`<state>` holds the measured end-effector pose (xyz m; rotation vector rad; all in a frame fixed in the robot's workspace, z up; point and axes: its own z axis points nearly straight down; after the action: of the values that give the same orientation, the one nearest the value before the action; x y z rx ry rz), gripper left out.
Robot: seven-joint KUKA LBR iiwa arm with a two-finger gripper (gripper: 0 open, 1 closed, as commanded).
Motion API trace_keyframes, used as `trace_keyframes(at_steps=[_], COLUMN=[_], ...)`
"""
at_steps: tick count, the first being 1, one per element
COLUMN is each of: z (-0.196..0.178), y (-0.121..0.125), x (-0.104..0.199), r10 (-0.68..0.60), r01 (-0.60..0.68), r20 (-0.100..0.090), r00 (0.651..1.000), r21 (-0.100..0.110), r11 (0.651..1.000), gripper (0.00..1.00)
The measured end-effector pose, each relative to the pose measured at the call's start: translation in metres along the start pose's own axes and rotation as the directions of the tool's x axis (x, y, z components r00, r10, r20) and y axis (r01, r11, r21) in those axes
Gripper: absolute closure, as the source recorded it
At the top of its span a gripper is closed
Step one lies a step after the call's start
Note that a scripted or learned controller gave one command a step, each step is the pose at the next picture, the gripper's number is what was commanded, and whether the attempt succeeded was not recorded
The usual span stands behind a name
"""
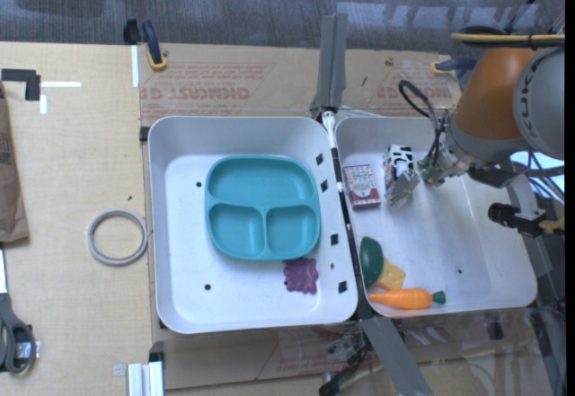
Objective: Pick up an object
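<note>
The gripper (404, 186) is hanging low in the right bin (481, 291), just beside a black-and-white toy (399, 158) and a red box (360, 183), and I cannot tell how it is set.

Red printing runs across the cardboard sheet (234, 80) lying behind the two bins, but it sits upside down from here and the letters are too faint to make out as words. The small red and white box (361, 185) in the right bin has printing on its face, yet it is far too small to read. No other writing or number is legible anywhere.
</note>
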<state>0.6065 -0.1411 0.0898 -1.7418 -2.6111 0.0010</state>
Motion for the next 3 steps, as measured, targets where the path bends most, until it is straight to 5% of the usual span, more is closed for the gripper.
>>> trace_keyframes(at_steps=[1, 2, 3], z=[0.001, -0.023, -0.126], y=[0.016, 0.019, 0.0], x=[-0.063, -0.092, -0.089], r10=[-0.085, -0.5, -0.429], r01=[0.085, 0.5, 0.429], r20=[0.001, 0.005, 0.004], r00=[0.996, 0.866, 0.903], r21=[0.0, -0.002, -0.002], r11=[0.996, 0.866, 0.903], gripper=[0.0, 0.0, 0.0])
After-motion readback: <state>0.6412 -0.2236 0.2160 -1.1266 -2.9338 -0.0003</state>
